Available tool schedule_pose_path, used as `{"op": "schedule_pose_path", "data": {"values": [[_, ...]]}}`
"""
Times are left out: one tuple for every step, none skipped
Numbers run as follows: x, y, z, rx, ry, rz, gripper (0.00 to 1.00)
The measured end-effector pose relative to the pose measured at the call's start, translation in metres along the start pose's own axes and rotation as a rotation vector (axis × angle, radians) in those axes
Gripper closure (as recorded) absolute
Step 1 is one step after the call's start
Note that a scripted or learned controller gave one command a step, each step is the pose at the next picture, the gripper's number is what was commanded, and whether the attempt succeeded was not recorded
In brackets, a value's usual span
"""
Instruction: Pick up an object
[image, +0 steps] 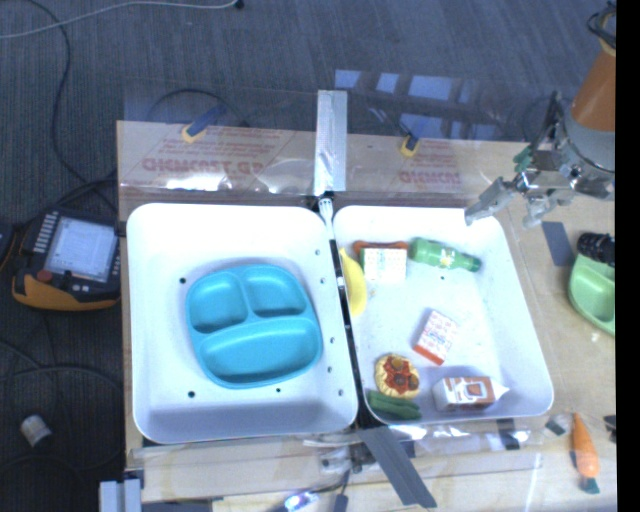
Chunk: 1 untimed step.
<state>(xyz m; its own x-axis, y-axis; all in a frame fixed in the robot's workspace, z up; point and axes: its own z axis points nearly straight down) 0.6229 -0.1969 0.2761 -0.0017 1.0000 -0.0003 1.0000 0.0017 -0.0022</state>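
dark grey carpet (200, 50) surrounds a pale wooden bench (250, 160) with clear plastic sheeting taped over its far side. a handheld control pendant (65, 258) lies on the floor left of the bench, trailing black cables (40, 40).

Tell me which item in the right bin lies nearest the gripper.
The green bottle, lying on its side at the far edge of the right bin. It sits closest to the gripper; the cartons and toy foods lie farther away.

Single fixed overhead camera, angled down, both white bins (140, 330) centred, arm (600, 100) entering at 2 o'clock
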Motion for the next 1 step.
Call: {"op": "schedule_pose_path", "data": {"values": [[-0.0059, 0.0268, -0.0487, -0.001, -0.003, 0.093, 0.00]]}}
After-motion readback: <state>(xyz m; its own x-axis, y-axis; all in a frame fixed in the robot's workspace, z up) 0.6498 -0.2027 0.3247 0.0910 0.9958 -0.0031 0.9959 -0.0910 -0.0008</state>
